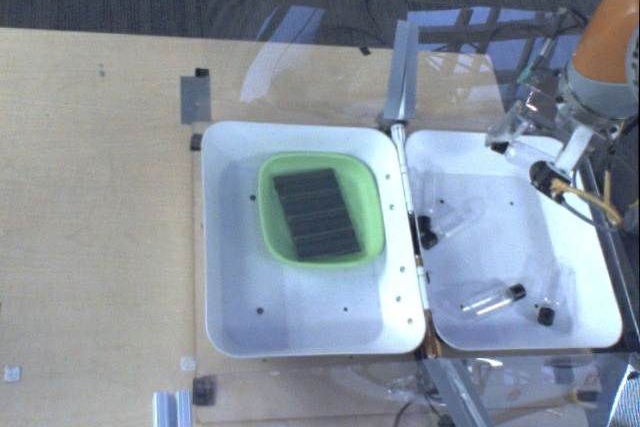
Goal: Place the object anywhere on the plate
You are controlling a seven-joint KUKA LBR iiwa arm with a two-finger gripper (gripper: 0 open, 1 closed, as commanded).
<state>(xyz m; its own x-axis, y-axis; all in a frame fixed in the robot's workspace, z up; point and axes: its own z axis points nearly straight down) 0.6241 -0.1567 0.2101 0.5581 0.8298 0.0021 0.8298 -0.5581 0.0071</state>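
Nearest us, clear vials (pixel 492 299) lie in the right bin (pixel 600 330), well apart from the green plate (pixel 372 205). We judge them slippery and roll-prone. We cannot tell the gripper's (pixel 520 130) state, near the bin's far corner.

One fixed camera looks down at a slant from above the bench (pixel 90 215) — both white bins (pixel 225 315) lie left of and below the gripper (pixel 530 150), moderately far off.
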